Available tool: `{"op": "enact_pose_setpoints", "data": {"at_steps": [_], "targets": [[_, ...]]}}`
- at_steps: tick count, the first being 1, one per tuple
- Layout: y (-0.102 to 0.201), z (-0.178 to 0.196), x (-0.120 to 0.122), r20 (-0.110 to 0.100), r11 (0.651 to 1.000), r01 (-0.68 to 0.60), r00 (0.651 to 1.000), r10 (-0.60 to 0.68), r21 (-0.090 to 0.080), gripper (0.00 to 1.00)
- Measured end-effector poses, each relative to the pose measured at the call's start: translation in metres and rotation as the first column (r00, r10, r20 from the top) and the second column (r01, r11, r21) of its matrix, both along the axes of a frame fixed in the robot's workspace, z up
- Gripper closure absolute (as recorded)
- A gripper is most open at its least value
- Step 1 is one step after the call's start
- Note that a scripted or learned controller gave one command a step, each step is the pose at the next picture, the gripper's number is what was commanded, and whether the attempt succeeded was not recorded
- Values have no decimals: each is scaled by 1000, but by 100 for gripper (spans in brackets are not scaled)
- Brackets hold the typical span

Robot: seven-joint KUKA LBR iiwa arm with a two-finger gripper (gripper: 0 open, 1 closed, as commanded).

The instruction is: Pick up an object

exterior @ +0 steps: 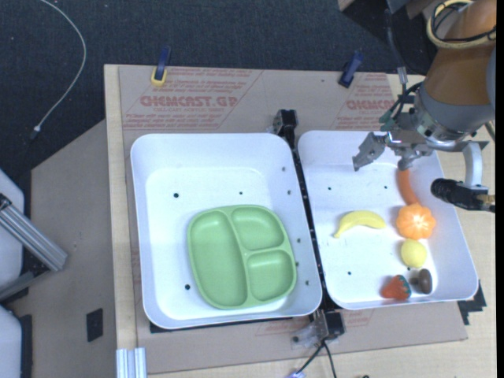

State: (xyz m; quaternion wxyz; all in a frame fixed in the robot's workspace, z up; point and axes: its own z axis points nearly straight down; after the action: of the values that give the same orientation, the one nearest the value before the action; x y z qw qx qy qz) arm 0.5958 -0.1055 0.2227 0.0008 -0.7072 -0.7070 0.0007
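I'm hanging my two-finger gripper (387, 156) spread open, gripping nothing, over the right shallow white bin (346, 211), where the curved yellow plastic banana (360, 222) is lying near the round orange fruit (415, 221).

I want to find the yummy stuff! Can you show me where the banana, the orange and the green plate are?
banana (360, 223), camera view, middle of its yellow curve.
orange (415, 222), camera view, centre of its round top.
green plate (241, 255), camera view, ridge where its three compartments meet.
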Motion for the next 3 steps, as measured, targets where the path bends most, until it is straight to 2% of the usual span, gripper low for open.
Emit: {"op": "enact_pose_setpoints", "data": {"at_steps": [1,2,3], "targets": [[0,1,0,2,1000,0,1000,0,0,0],[7,-44,0,-4,1000,0,1000,0,1,0],[1,-105,4,-5,1000,1,1000,-1,1,0]]}}
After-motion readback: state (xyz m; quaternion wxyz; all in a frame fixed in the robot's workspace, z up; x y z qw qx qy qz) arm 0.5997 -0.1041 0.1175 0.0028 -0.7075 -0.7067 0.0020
